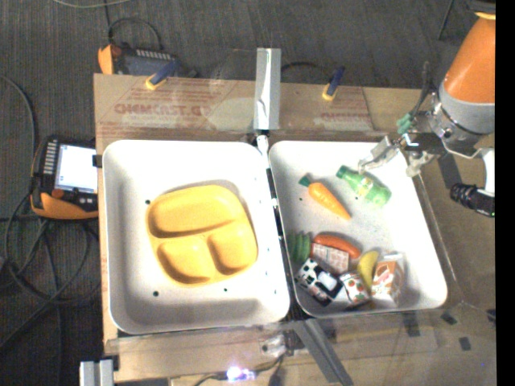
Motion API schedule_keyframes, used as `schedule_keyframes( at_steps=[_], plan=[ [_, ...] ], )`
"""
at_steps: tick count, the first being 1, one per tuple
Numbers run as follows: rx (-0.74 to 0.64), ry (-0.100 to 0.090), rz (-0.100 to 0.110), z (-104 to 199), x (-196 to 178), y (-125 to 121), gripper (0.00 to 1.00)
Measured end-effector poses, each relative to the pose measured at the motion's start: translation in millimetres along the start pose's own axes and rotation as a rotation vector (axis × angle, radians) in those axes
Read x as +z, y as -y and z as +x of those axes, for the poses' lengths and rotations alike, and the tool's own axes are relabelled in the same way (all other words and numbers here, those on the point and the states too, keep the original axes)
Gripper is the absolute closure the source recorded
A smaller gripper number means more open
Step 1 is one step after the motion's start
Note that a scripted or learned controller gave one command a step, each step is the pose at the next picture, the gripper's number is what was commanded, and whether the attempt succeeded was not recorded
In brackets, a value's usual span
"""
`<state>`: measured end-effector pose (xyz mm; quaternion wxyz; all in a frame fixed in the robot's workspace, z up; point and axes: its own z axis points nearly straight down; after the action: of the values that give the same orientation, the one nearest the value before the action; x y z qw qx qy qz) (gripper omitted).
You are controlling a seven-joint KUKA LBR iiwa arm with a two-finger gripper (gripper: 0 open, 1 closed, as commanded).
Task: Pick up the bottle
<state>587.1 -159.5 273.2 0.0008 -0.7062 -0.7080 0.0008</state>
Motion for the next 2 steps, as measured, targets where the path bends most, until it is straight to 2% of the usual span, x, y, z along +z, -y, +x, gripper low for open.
schedule_keyframes(
  at_steps=[1,2],
  plan=[
    [-0.009,0.003,0.002,-25,87,-61,0.00],
    [-0.060,-0.007,-0.003,-53,177,-76,0.00]
  ],
)
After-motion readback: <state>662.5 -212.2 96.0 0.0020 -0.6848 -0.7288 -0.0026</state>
